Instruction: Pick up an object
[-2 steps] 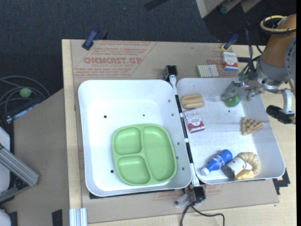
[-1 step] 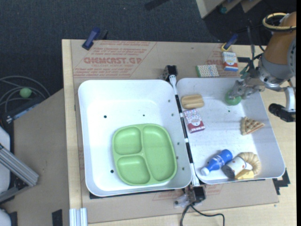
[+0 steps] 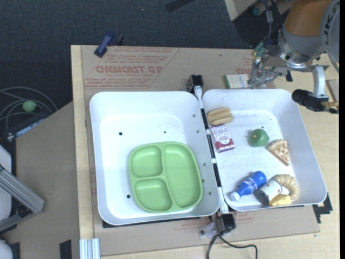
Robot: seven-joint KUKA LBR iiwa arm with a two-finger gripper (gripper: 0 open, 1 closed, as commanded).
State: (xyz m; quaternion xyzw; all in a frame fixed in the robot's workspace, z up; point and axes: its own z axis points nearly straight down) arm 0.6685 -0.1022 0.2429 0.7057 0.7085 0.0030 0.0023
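One gripper (image 3: pixel 262 73), finger state indiscernible, hangs above the right bin's (image 3: pixel 307 144) far rim; nearest object, bread roll (image 3: pixel 219 115), lies toward seven o'clock.

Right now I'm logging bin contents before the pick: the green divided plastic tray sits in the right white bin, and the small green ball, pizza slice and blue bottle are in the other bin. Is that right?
Not quite. The camera view shows the green divided plastic tray in the left white bin; the small green ball, pizza slice and blue bottle are in the other bin, the right one.
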